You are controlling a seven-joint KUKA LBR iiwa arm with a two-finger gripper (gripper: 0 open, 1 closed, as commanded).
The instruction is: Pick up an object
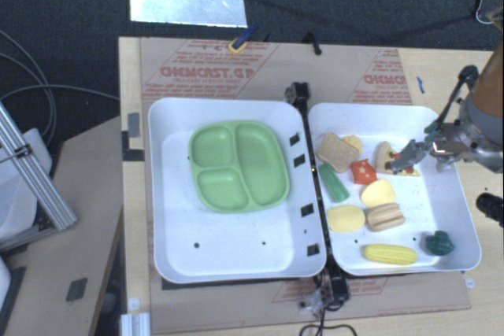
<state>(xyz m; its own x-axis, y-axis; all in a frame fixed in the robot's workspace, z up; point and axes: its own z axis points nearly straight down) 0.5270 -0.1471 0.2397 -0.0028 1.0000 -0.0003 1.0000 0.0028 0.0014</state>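
Right white bin: small plastic toy foods. Gripper hangs at the bin's 2 o'clock, over a cream-and-red toy piece; whether the jaws are spread or pinching cannot be told. Likely light, stiff and slippery; take it across its narrow sides.

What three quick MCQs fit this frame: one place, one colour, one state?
1. Where does the green divided plate lie?
A. left bin
B. right bin
C. on the cardboard

2. What colour is the corn cob near the right bin's front edge?
A. red
B. yellow
C. blue

3. Where is the gripper?
A. over the left bin
B. outside both bins
C. over the right bin

Answers: 1 A, the plate sits in the left bin. 2 B, the cob is yellow. 3 C, it hangs among the toy foods.
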